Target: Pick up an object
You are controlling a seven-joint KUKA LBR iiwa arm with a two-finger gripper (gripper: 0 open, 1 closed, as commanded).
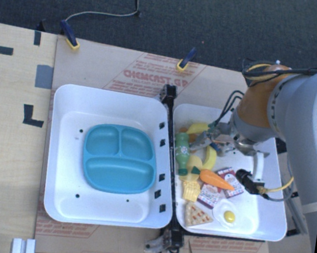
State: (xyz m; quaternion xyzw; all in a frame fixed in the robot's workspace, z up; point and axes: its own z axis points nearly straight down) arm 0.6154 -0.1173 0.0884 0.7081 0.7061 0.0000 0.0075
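The right bin [271, 219] holds a heap of toy food: a green bottle [182, 152], a yellow banana [209, 157], an orange carrot [218, 180], a cheese wedge [191, 190], a cracker [197, 215], a fried egg [227, 216] and small packets [231, 179]. My gripper [208, 138] reaches down from the grey arm with its orange band [256, 105] into the bin's far left part, just above the banana and beside another yellow piece [198, 127]. Its fingertips are buried among the items.
The left bin [67, 103] contains a blue divided plate [120, 158]. A black divider with clips [166, 147] runs between the bins. Both stand on brown cardboard [142, 76], held by yellow clamps [70, 36] at the back.
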